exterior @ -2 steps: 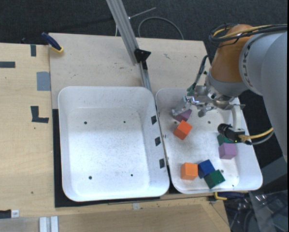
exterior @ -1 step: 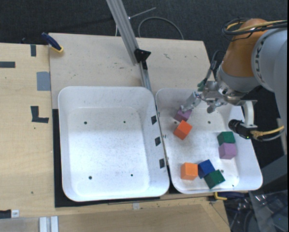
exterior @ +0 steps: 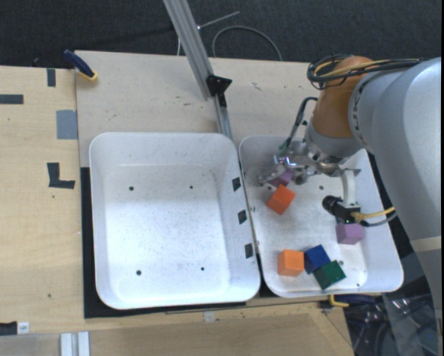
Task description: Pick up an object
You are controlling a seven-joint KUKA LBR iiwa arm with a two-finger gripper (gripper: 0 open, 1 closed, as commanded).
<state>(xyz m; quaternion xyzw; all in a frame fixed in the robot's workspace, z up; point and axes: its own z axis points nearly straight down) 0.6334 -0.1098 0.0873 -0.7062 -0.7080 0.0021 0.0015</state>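
The hand hangs low over the upper part of the right-hand shallow white plastic bin, on the end of the grey arm with its orange band, and whether it is released or clenched on anything I cannot tell, since the metal parts at its tip blur into the objects beneath. Going by size, there are two white bins on the pale wooden surface: the large left-hand white bin and the narrower right one, which carries all the loose pieces. I count six small blocks in it: two orange cubes, one just below the hand and tilted on an edge, the other lying flat near the front wall; one blue cube touching that second orange cube; one dark green cube tucked against the blue one; one pale purple cube near the right wall; and a smaller purple piece directly under the hand, partly hidden. The tilted orange cube looks like the likeliest target. These blocks appear light, rigid and not fragile, probably foam or painted wood, with flat faces that should grip well; the sound hold is across two opposite flat sides, though the tilted pose means the corners could slip or roll away.
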